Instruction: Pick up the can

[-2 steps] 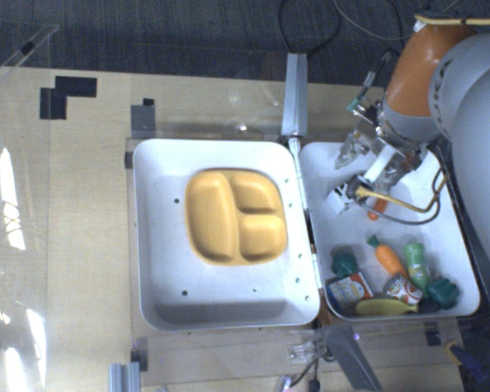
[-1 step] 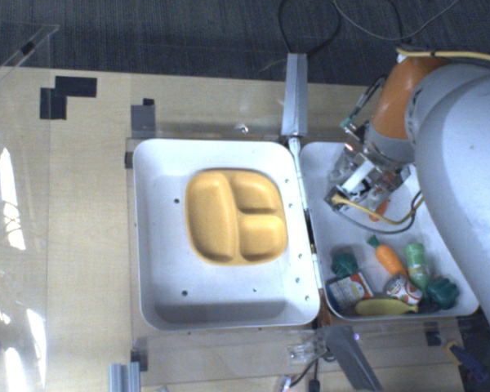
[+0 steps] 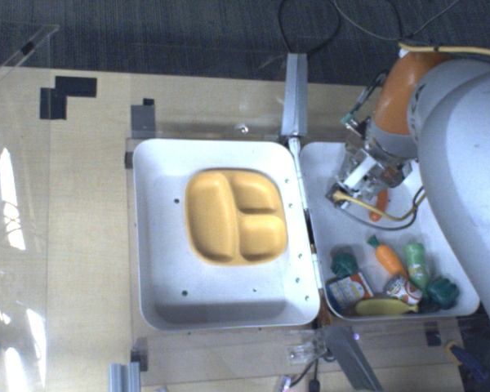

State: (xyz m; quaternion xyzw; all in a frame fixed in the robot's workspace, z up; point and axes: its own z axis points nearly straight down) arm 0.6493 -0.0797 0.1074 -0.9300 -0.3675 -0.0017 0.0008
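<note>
Where toys crowd, can point(image 3: 401, 286) abuts carrot point(image 3: 388, 259).

Yellow divided tray point(image 3: 235, 216) lying in the left bin point(image 3: 159, 243), toy carrot point(image 3: 387, 258), green bottle point(image 3: 416, 262) and banana point(image 3: 384, 306) sitting near in the right bin point(image 3: 318, 170), counter point(image 3: 65, 243) carrying both.
</note>
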